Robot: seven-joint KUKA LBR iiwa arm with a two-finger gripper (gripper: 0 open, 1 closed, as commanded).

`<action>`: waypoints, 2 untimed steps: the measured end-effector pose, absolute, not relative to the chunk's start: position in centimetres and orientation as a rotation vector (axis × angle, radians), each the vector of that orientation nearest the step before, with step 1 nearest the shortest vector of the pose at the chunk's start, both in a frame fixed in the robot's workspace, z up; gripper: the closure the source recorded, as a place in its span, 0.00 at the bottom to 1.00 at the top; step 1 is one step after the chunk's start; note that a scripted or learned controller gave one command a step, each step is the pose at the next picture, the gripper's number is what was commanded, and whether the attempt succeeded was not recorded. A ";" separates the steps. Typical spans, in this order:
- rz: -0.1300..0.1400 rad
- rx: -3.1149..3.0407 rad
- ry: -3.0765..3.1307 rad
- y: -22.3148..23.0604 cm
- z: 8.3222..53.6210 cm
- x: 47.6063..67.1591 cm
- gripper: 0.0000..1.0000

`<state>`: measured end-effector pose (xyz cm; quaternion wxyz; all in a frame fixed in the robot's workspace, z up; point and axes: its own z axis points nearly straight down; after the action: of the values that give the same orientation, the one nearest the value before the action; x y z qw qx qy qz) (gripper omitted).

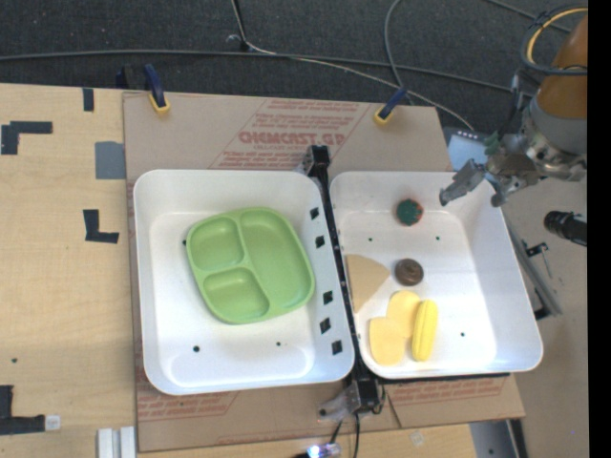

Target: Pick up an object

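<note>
Two bins: left bin (153, 284) is holding a green tray (250, 263); right bin (496, 294) is holding yellow pieces (406, 327) at 6 o'clock, tan wedge (365, 275), brown disc (409, 272) centre, green ball (410, 212) at 12. Gripper (474, 186) is hovering at 1 o'clock over the rim, fingers apart, nothing between them.

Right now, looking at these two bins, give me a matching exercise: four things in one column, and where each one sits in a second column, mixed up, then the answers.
Things:
1. green three-compartment plastic tray
2. small dark green round object
3. small brown round object
4. yellow oval piece standing on edge

Places:
A. middle of the right bin
B. near front of the right bin
C. left bin
D. far part of the right bin, nearest the gripper

Pairs: 1-C, 2-D, 3-A, 4-B
</note>
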<state>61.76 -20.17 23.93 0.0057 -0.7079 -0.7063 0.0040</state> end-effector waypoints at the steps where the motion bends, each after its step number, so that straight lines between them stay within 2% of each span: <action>1: 0.002 -2.220 -2.222 -20.1 24.7 62.0 0.00; 2: 0.006 -2.216 -2.220 -19.3 18.7 61.5 0.00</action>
<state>61.47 -19.30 18.71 0.0025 -0.7065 -0.7077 0.0020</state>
